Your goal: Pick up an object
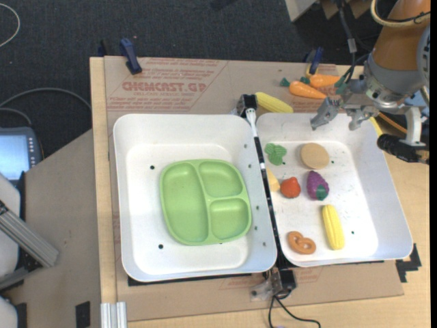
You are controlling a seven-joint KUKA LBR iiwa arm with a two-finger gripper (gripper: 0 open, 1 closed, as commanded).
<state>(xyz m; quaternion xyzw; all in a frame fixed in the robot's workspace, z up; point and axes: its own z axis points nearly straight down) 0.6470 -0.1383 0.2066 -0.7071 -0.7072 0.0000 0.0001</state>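
My gripper (339, 119) hangs open over the far edge of the right bin (382, 183), its two grey fingers spread apart with nothing between them. Below it in that bin lie a round tan bun (315, 156), green broccoli (276, 154), a red pepper (291, 187), a purple eggplant (317, 185), a yellow corn cob (332, 226), a brown pretzel (301, 242) and a pale yellow piece (273, 181) against the left wall. The bun is the nearest, a little toward the camera and left of the fingertips.
The left bin (130, 183) holds a green divided plate (205, 200). Behind the bins on the cardboard lie a yellow corn cob (273, 103) and an orange carrot (307, 89). Blue clamps (130, 55) stand at the board's far edge. Cables run at the right.
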